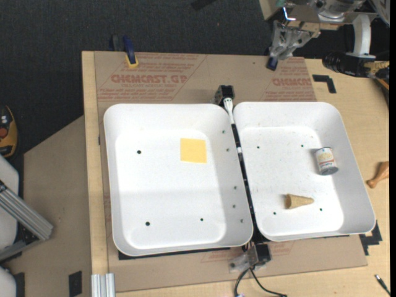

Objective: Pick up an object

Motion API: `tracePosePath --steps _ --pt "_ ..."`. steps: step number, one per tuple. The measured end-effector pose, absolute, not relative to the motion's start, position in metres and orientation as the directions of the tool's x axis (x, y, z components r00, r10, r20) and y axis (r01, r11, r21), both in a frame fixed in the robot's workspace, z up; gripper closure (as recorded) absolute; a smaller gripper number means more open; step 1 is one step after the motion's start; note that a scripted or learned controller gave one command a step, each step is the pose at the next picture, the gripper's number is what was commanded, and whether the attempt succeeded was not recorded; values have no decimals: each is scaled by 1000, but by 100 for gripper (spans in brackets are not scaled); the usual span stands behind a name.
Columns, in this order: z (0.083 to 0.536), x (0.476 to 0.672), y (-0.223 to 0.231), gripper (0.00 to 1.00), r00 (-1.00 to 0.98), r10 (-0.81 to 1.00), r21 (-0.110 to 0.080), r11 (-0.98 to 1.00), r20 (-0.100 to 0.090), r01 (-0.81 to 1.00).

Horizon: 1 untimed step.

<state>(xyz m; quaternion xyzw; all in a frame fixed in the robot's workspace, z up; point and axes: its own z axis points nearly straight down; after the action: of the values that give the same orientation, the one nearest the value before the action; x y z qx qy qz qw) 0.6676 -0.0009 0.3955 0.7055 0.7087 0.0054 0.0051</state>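
Brown surface (185, 73) with two white bins; claw (281, 45), grip state unclear, hangs beyond them; small can (325, 161) lies nearest, toward the camera.

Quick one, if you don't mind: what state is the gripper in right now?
Gripper: above the bench behind the right bin, nothing visibly held; open or shut cannot be told.
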Motion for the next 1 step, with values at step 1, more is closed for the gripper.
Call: tracePosePath --steps 1 --pt "288 665 46 100 -5 1000 -11 5 1 1000"
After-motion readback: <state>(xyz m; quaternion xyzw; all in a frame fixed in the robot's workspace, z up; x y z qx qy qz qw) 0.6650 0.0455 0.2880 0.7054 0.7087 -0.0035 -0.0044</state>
